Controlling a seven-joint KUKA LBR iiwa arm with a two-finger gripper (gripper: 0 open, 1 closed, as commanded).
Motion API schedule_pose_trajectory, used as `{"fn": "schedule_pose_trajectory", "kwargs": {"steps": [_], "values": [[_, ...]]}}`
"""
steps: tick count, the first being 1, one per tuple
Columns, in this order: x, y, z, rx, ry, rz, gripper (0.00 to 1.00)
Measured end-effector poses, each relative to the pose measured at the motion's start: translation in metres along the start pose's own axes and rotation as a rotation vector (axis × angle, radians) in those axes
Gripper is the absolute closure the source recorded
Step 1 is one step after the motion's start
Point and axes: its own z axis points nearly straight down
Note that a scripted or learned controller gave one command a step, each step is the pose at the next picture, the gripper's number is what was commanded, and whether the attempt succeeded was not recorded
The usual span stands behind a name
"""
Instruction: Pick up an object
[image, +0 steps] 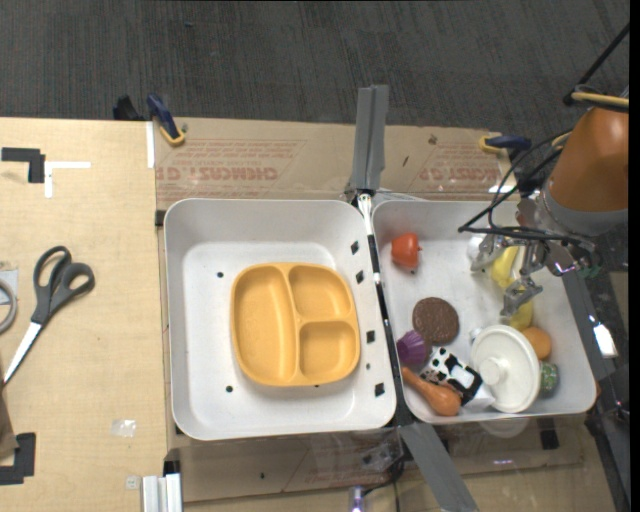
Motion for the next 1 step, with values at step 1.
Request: {"fn": "schedule_pose_trajectory", "kwargs": {"steps": [1], "values": [[-0.0039, -0.0015, -0.0128, 0.009, -0.016, 0.001, 1.00]]}}
